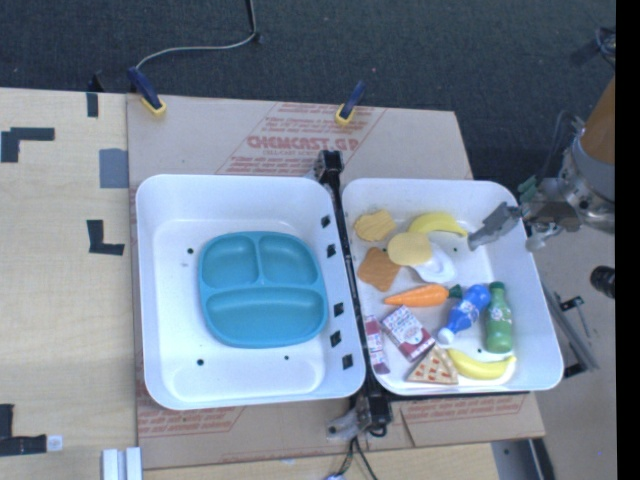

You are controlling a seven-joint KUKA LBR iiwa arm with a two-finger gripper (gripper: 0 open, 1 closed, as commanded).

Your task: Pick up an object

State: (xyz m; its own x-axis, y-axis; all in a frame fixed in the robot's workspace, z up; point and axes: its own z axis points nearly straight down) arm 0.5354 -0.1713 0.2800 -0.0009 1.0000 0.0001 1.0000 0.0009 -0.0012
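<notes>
Nothing is picked up yet. The hand (497, 225) hangs above the right bin's (545, 313) far right edge; I cannot tell whether it is spread or pressed together. Below it lie glossy plastic toy foods: curved bananas (440, 224), a tapered carrot (418, 295), a green bottle (497, 318). The left bin (165, 228) bears a smooth blue tray (263, 288).

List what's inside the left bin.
The left bin holds one thing: a blue divided plate, lying flat near its middle with three compartments, nothing visible in them. Whatever bin floor lies beneath the plate is covered.
</notes>
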